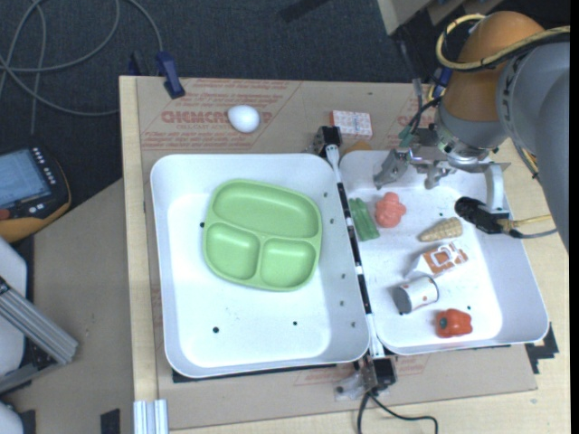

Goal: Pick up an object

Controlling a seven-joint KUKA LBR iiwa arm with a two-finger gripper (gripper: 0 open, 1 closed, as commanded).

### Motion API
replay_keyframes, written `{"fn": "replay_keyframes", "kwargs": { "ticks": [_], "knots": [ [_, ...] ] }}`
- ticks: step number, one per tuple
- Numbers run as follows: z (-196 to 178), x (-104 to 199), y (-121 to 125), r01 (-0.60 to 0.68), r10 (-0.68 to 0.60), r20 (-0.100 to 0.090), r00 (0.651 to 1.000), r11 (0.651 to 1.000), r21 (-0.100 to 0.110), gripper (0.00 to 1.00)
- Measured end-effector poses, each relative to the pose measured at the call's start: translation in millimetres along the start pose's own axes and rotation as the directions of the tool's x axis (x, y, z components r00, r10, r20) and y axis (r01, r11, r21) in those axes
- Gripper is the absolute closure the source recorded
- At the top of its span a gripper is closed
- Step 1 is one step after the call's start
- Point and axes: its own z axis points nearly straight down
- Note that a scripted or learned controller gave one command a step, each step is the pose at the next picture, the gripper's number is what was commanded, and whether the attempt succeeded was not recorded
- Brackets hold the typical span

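At the near edge of the right bin (529,310) lie a glossy red pepper-shaped toy (453,323), a stubby white-and-grey cylinder (415,294) and a flat orange-and-white packet (445,259), all well below the fingers (415,165). Closer to them sit a ridged tan cone (441,231), a lumpy pink toy (390,210) just under the left fingertip, and a green block (365,219) against the bin's wall. The fingers hang spread apart above the bin's far end with nothing between them, while the pale wooden surface (271,102) beyond carries a smooth white egg (242,117), with dark carpet (226,25) behind.

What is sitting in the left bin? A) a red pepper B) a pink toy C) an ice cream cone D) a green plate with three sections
D: the green divided plate lies in the left bin, while the small toys lie in the right bin.
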Motion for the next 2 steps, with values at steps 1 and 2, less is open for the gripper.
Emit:
{"fn": "replay_keyframes", "kwargs": {
  "ticks": [1,2],
  "knots": [
    [50,8,-26,-0.002,0.002,0.001,1.0,1.0,0.0,0.0],
    [39,9,-25,-0.003,0.003,0.002,1.0,1.0,-0.004,1.0]
  ]
}}
